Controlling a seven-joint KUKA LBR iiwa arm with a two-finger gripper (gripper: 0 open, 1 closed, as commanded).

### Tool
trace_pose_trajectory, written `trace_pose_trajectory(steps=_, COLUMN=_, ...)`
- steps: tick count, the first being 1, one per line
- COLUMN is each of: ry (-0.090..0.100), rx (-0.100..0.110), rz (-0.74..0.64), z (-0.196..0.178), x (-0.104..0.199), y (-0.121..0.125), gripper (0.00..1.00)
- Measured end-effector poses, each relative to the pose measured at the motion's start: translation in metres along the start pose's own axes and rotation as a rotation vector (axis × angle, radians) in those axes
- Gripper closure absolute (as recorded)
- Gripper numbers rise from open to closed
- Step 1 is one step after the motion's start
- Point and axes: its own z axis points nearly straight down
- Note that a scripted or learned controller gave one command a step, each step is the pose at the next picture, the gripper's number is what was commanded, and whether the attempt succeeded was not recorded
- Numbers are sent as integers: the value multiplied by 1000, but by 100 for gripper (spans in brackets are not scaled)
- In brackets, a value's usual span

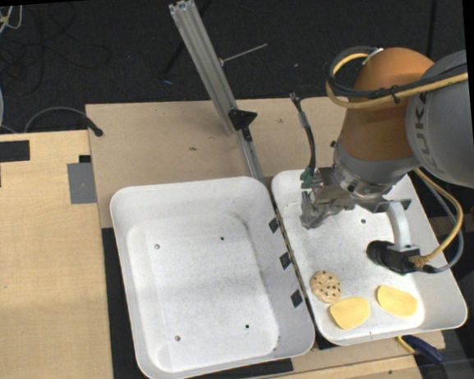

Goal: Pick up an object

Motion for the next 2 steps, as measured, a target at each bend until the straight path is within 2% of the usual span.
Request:
trace_pose_trajectory(steps=1, ry=0, rx=0, rz=0, z=-6, x=54, y=-19, gripper=100)
trace_pose_trajectory(steps=2, ry=-1, rx=1, rz=1, z=-4, x=100, y=-27, gripper=100)
